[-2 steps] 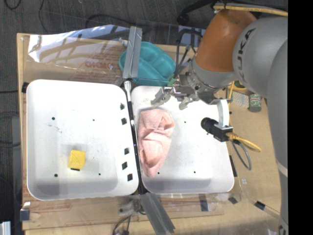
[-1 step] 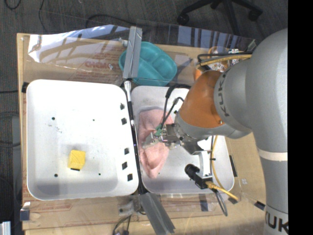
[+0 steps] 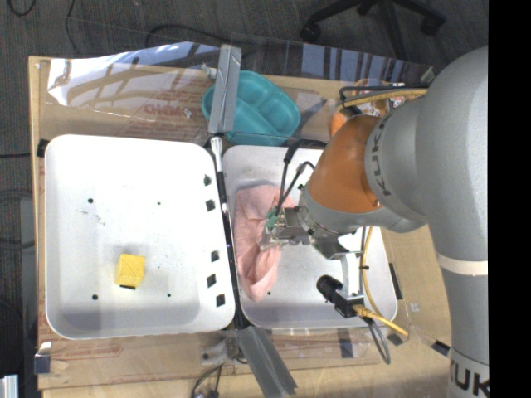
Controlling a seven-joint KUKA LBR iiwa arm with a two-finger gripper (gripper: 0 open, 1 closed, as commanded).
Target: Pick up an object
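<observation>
A pink cloth (image 3: 254, 237) lies crumpled along the left side of the right bin (image 3: 307, 307). My gripper (image 3: 277, 229) is down in that bin at the cloth's right edge, its metal tip touching or just over the fabric. The wrist and the orange band hide part of the cloth. A small yellow block (image 3: 130, 270) sits in the lower left of the left bin (image 3: 124, 160), far from the gripper.
A teal plastic tray (image 3: 253, 111) rests behind the bins at the bench's back. Clear plastic sheeting (image 3: 124, 77) covers the back left of the bench. A black cable fitting (image 3: 336, 295) and yellow cable hang over the right bin's front.
</observation>
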